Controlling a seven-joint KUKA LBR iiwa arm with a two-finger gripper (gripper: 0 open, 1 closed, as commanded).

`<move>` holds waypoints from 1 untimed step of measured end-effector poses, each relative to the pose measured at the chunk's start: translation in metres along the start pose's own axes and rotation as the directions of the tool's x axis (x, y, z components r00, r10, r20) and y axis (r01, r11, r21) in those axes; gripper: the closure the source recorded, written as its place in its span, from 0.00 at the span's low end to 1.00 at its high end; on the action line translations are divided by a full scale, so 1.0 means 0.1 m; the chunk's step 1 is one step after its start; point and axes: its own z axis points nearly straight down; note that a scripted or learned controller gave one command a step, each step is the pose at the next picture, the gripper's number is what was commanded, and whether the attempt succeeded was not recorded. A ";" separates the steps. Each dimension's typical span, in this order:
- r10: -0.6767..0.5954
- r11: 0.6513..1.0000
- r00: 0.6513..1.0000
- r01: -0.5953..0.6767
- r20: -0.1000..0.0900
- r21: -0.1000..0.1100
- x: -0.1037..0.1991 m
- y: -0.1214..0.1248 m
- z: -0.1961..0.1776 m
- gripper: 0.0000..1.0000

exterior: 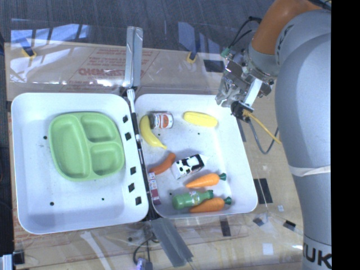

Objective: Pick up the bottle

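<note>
At the near edge of the right bin lies the bottle, green, on its side, cap toward the right. A carrot lies touching it on the near side, and another carrot lies just beyond. Further back sit a black and white cow toy, a third carrot, a banana, a tipped can and a yellow lemon-like piece. The left bin holds a green divided plate. Both bins rest on the table. The pincer hangs over the right bin's far right corner, well apart from the bottle, with nothing in its grasp; whether it is released or clenched, I cannot tell.
</note>
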 end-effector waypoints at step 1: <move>0.150 0.989 0.989 -0.151 0.009 0.013 -0.22 -0.15 0.01 1.00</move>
